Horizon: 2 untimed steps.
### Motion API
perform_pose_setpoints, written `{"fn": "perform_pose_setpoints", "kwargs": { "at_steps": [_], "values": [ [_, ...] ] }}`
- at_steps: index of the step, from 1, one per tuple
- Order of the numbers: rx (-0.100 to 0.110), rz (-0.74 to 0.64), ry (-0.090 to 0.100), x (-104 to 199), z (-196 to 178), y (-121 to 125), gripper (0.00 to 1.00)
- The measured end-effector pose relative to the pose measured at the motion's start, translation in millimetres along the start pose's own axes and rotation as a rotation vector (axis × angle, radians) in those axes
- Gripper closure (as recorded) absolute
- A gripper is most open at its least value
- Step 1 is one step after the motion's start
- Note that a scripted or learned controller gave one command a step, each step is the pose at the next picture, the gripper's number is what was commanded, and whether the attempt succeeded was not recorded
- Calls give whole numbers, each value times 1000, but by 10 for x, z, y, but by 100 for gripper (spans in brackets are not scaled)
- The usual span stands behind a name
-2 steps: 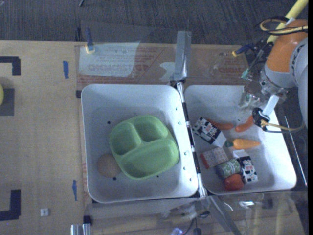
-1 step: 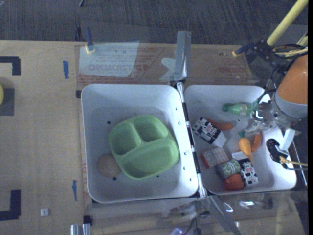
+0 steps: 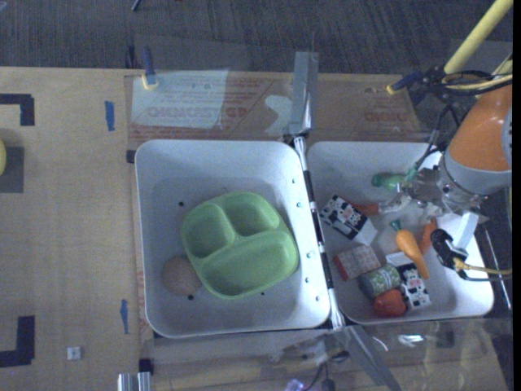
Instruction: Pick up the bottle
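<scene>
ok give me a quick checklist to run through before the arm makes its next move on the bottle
1. Bottle located, green cap end showing in the right bin: ok.
2. Bottle free of the arm's cover: not ok, its body lies partly under the gripper.
3. Bottle between the fingers: cannot tell.
4. Room around it: not ok, carrot and cow-print box lie close.
5. Green tray out of the way in the left bin: ok.

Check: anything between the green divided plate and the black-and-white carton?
Camera view: just the bins' adjoining rims lie between the green divided plate and the black-and-white carton; otherwise bare bin floor.
</scene>
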State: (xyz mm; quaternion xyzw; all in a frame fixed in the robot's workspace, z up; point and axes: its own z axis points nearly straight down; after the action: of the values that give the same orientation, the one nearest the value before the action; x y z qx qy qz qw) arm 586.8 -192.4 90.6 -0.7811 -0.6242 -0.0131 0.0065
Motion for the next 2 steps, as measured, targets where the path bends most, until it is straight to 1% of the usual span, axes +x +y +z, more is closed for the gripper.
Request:
{"fn": "perform_pose_setpoints", "kwargs": {
  "at_steps": [1, 2],
  "values": [
    [2, -67, -29, 5, -583, 540, 0],
    [4, -66, -29, 4, -576, 536, 0]
  ]
}}
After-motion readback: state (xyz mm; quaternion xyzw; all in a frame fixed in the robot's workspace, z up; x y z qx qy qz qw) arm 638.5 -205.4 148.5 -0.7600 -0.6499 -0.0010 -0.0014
